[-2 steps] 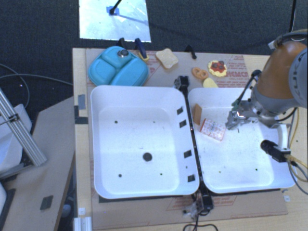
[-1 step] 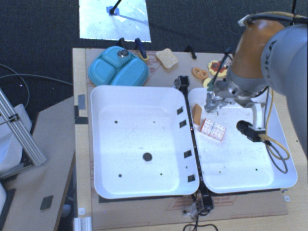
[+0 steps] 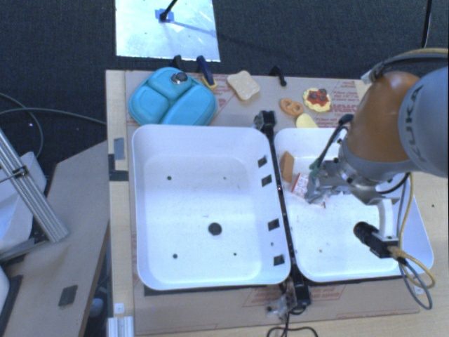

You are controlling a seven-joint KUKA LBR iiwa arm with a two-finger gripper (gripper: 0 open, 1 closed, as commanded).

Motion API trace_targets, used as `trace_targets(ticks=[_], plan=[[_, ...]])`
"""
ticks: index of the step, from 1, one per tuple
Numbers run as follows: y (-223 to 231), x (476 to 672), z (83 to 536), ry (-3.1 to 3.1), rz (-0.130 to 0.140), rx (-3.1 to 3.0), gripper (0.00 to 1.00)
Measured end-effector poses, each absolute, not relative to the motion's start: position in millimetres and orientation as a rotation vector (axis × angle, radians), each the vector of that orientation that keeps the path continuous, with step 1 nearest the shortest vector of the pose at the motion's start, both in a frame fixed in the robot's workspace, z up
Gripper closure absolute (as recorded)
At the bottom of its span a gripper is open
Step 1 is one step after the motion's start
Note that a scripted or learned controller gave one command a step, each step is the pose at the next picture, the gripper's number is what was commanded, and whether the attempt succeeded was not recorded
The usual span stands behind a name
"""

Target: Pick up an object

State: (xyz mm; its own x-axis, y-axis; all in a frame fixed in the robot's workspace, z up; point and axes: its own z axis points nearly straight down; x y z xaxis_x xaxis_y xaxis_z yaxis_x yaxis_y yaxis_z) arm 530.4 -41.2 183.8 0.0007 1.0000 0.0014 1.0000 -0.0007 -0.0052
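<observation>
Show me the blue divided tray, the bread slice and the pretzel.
blue divided tray (image 3: 172, 98), camera view, middle of its top.
bread slice (image 3: 243, 85), camera view, centre of its face.
pretzel (image 3: 290, 107), camera view, its middle.

Two bins, the left bin (image 3: 203, 209) and the right bin (image 3: 337, 258), were plain white, the left one marked with a few small dark dots. The arm (image 3: 393, 125) was grey with an orange band. A blue divided tray (image 3: 172, 98) sat behind the bins on a tan cardboard sheet (image 3: 231, 93) printed with red marks. Beside it lay a pale tan toast slice (image 3: 243, 85), a golden-brown pretzel (image 3: 290, 107), a yellow tart with red topping (image 3: 317, 99), and a pale yellow piece (image 3: 306, 121). Inside the right bin were an orange-brown piece (image 3: 287, 166) and something red and white (image 3: 300, 184), possibly a wrapper. The floor was dark carpet (image 3: 56, 41).
</observation>
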Motion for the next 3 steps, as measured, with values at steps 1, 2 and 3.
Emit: trace_targets(ticks=[1, 2, 3], plan=[[-4, 531.8, 290, -2.238, -0.018, -2.217, 1.0], [-9, 484.8, 240, -2.22, 0.002, -2.219, 1.0], [34, 485.6, 181, -2.226, 0.003, -2.211, 1.0]])
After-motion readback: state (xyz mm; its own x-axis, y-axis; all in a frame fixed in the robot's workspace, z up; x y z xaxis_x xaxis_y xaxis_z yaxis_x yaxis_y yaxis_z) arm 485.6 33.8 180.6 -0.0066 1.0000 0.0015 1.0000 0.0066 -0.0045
